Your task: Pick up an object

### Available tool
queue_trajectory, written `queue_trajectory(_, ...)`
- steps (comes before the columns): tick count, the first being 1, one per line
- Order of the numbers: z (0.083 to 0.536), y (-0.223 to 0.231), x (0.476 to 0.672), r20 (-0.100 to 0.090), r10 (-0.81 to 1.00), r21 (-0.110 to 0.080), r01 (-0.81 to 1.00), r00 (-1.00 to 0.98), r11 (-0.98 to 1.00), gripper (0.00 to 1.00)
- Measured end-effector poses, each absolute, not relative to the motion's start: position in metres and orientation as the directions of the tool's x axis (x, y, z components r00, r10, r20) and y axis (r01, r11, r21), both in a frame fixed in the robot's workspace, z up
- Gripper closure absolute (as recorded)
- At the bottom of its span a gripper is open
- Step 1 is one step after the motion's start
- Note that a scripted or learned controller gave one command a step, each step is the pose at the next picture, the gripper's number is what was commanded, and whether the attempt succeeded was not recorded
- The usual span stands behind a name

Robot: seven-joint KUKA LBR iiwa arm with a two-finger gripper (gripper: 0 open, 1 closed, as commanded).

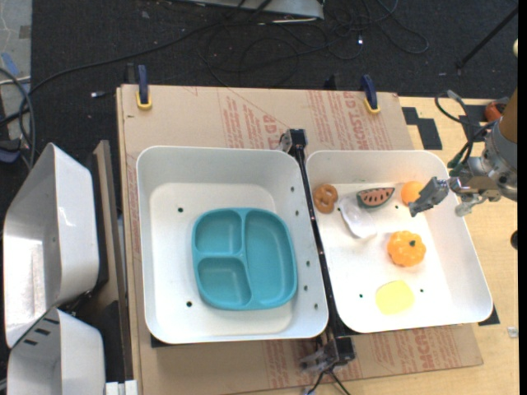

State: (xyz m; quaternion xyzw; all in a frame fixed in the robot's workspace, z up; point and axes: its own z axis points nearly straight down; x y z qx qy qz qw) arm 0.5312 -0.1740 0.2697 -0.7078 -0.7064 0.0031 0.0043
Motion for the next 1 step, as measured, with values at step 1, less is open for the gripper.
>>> queue_trajectory(1,0.2752,-0.1736,0.5333,-0.001,1.0,0.0,1.0,-0.001,0.001,0.0)
